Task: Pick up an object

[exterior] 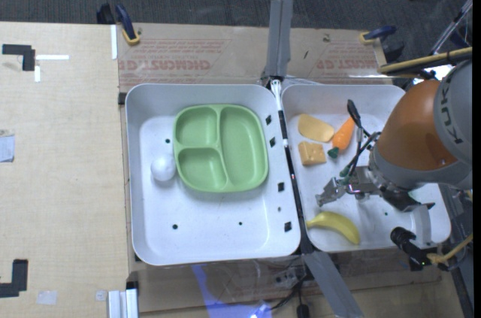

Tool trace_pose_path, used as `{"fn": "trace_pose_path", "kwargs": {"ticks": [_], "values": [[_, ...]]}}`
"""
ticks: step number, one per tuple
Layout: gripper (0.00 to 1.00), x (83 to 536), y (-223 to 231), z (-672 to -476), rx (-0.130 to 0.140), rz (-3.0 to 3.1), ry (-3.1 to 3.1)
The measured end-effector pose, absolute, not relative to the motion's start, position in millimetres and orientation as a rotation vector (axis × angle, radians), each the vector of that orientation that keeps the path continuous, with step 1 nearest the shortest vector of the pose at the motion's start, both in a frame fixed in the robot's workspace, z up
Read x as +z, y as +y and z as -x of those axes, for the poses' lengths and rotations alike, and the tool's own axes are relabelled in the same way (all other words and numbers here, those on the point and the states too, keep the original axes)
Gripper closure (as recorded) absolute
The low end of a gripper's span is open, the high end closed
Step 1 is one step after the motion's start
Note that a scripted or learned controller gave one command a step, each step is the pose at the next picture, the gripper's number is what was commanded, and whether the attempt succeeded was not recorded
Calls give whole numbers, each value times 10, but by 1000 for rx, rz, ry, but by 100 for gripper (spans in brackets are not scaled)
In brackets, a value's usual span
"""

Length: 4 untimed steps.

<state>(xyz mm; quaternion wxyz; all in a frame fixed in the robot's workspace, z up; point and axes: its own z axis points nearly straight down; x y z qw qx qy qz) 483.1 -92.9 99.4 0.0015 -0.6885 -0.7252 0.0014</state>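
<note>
In the right bin (391, 95) lie a yellow banana (335, 226) near the front, an orange block (312, 152), a pale yellow rounded piece (316, 128) and a small carrot (343, 134) with a green tip. My gripper (331, 192) hangs low over the bin's middle, just above the banana and below the orange block. Its metal fingers point left. I see nothing between them. The grey arm with its orange band (413, 132) covers the bin's right part.
The left bin (143, 219) holds a green divided plate (221, 146) and a white ball (163, 168) at the plate's left. A grey divider bar (279, 38) stands between the bins at the back. Blue clamps (128, 27) grip the bench's rear edge.
</note>
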Motion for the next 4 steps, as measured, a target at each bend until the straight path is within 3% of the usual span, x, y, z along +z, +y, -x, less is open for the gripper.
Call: {"fn": "trace_pose_path", "kwargs": {"ticks": [1,2,3,4], "values": [[0,908,-1025,-5610,4,2240,-2201],[0,916,-958,-6150,3,2289,-2153],[100,1004,-957,-6148,8,2285,-2157],[100,1917,-883,-6229,3,2356,-2080]]}}
